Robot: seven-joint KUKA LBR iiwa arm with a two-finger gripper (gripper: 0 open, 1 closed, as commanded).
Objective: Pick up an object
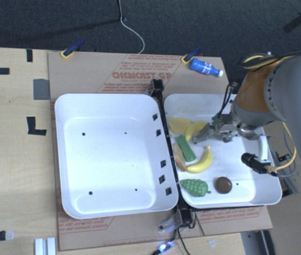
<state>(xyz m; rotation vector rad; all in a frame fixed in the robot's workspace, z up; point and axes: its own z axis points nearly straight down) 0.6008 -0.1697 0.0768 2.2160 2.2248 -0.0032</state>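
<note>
Gripper [200, 135] hung low in the right bin [246, 198], beside a yellow piece [194, 129]; whether its fingers were spread or pressed, one could not tell. Nearer lay a banana [201, 162], green stick [186, 148], green bunch [194, 187] and brown ball [223, 185].

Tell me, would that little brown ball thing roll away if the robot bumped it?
Probably. The brown ball looks round, and it sits on the smooth floor of the right bin with open space around it, so a nudge could send it rolling. It looks small, so likely light, and the bin's raised rim should stop it.
</note>
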